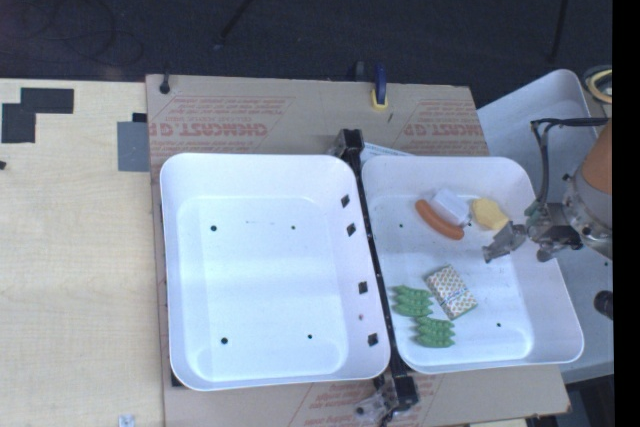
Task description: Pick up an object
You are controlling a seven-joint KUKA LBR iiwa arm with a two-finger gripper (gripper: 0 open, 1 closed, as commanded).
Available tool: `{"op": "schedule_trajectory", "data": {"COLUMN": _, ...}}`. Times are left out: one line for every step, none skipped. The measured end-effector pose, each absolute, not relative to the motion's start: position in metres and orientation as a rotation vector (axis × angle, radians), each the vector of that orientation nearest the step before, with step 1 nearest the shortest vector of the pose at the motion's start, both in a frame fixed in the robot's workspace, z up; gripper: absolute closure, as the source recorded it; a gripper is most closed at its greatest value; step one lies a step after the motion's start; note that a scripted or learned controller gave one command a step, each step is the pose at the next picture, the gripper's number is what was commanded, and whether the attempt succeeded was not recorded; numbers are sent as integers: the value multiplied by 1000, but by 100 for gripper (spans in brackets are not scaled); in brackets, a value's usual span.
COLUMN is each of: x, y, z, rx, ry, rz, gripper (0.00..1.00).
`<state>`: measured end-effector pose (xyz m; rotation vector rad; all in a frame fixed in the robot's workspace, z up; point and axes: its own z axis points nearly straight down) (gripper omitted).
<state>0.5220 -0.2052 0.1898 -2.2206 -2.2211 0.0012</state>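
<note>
1. The pincer (522,240) hangs at the right side of the right bin (545,340), low over its floor. Whether it is wide or narrow I cannot tell from this slanted view, and nothing shows inside it.
2. Nearest to it, just to its upper left, lies a small yellow object (489,213), rounded and probably light; its curved skin may slip, so a hold across its middle suits it best.
3. A little further left lies a toy sausage (440,219), orange-red, smooth and narrow; take it across its short width near the centre.
4. Below and left of the pincer sits a small patterned packet (451,291), flat and light, hard to take off the floor.
5. Beyond the packet, two green pea pods (421,315) lie close together, low and likely soft.
</note>
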Motion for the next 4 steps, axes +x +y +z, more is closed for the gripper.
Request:
{"op": "schedule_trajectory", "data": {"x": 522, "y": -206, "z": 200, "rx": -2220, "ry": -2220, "rz": 2, "gripper": 100}}
{"op": "schedule_trajectory", "data": {"x": 476, "y": -197, "z": 341, "rx": -2229, "ry": -2230, "rz": -9, "gripper": 100}}
{"op": "schedule_trajectory", "data": {"x": 477, "y": -165, "z": 362, "rx": -2218, "ry": -2226, "rz": -2, "gripper": 100}}
{"op": "schedule_trajectory", "data": {"x": 475, "y": -208, "z": 335, "rx": -2223, "ry": -2215, "rz": 6, "gripper": 100}}
